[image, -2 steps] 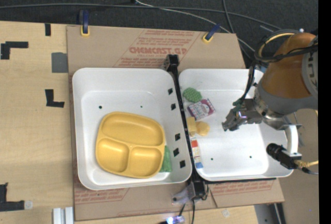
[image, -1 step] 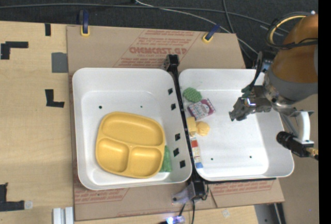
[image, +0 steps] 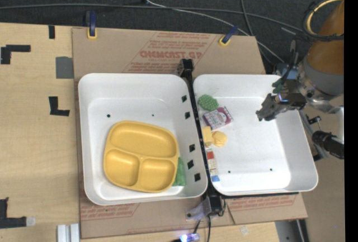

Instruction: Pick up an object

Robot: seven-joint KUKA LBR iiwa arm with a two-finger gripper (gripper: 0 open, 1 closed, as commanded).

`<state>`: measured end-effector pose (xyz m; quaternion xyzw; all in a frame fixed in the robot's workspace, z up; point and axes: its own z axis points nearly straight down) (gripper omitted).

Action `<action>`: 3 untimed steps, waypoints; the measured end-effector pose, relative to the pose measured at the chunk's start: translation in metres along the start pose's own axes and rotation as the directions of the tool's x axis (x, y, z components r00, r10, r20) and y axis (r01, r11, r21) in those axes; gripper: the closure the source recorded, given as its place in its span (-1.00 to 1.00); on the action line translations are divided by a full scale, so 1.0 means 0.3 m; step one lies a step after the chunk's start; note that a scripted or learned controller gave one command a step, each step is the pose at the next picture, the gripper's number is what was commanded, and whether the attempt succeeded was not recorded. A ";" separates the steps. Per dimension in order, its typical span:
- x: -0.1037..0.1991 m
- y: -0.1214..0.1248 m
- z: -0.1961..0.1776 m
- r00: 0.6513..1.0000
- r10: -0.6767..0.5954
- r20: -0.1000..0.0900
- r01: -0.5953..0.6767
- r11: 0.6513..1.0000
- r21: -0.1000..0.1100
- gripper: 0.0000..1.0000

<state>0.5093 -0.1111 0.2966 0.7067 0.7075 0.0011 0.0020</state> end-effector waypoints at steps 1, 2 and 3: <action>0.152 -0.011 0.083 1.000 -0.003 -0.002 0.003 1.000 0.007 1.00; 0.326 0.026 0.156 1.000 -0.005 -0.002 0.005 1.000 0.008 1.00; 0.478 0.012 0.219 1.000 -0.004 -0.002 0.004 1.000 0.008 1.00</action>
